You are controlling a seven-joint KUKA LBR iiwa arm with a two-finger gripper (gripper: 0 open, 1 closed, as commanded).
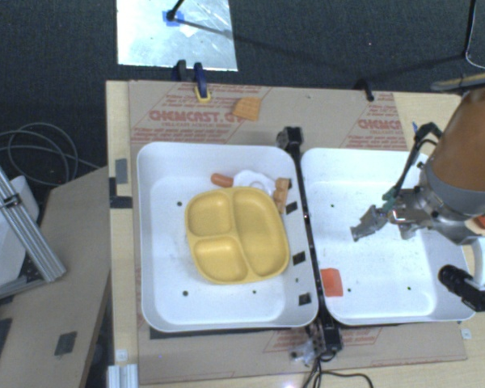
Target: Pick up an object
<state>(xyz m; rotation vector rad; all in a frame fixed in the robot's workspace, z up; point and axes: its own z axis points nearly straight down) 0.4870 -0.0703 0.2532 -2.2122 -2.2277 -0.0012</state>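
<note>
Nearest item: orange-red block (331,281), lower centre of the frame, lying in the right bin (364,312) close to its left wall.
Gripper: gripper (364,229) hangs over the right bin's floor, right of centre frame, up and to the right of the block and apart from it. Its fingers look drawn close together with nothing between them, though the view is small, so you should treat that as a likely reading.
Arm: grey body with orange band (469,148) enters from the right edge of the frame.
Step in hand: you are placing the gripper for a grasp, as I judge it. To do it well, bring it down-left over the block, part the fingers wide enough to straddle it, and mind the bin wall beside it, which leaves little room on that side.
Left bin (158,241): yellow divided tray (236,234) at centre, its three compartments bare.
Above the tray: small orange sausage-shaped piece (222,180), a white object (253,182), and a tan piece (281,191) near the right wall.
Worktop (323,107): tan wedge (246,107) lies outside both bins, upper centre.
</note>
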